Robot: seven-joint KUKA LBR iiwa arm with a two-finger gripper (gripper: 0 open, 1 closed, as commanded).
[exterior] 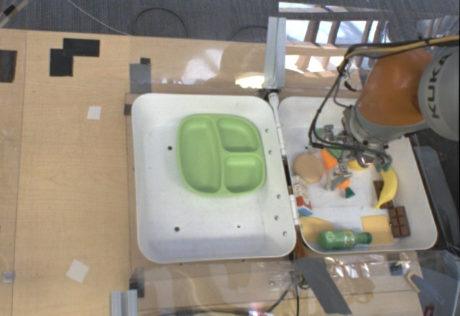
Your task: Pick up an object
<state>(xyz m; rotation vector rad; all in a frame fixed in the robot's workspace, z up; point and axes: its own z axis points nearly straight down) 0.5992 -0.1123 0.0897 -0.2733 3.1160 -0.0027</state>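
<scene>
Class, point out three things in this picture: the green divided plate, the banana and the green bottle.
green divided plate [203, 156]: camera view, on its long left compartment.
banana [389, 185]: camera view, on the middle of its curved body.
green bottle [338, 238]: camera view, on the middle of its body.

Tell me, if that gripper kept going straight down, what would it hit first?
Probably the orange piece in the right bin, or the bin floor beside it. The gripper hangs right over that clutter, near the tan round thing, but depth is hard to judge from above.

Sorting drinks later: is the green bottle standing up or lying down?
Lying down. The green bottle rests lengthwise on the right bin's floor near the front wall, cap pointing right.
</scene>
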